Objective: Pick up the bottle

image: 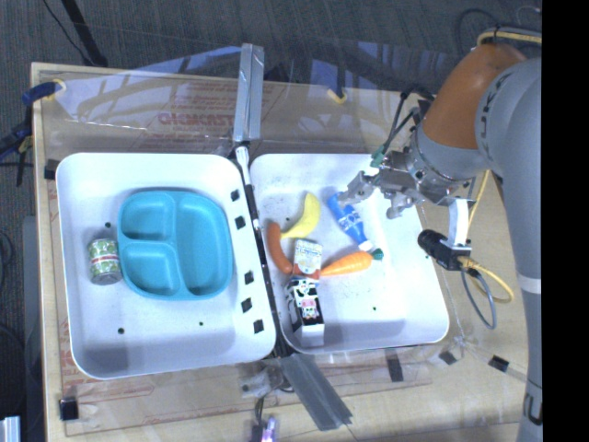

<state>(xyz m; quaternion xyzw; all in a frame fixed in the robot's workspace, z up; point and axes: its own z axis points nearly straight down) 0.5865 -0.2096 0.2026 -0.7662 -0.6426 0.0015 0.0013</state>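
The bottle [352,220] is small and blue with a white cap, and it lies on its side in the right bin [405,316], cap pointing to the front right. My gripper [375,199] hangs over the back right of that bin, just above and to the right of the bottle's blue end. Its fingers are spread open with nothing between them. One finger [353,191] is close to the bottle's upper end, and I cannot tell if they touch.
Beside the bottle lie a banana [307,217], a carrot [348,264], a sausage [278,245], a small carton [306,254] and a cow-patterned box [306,308]. The left bin [83,339] holds a blue divided plate [177,243] and a can [104,259].
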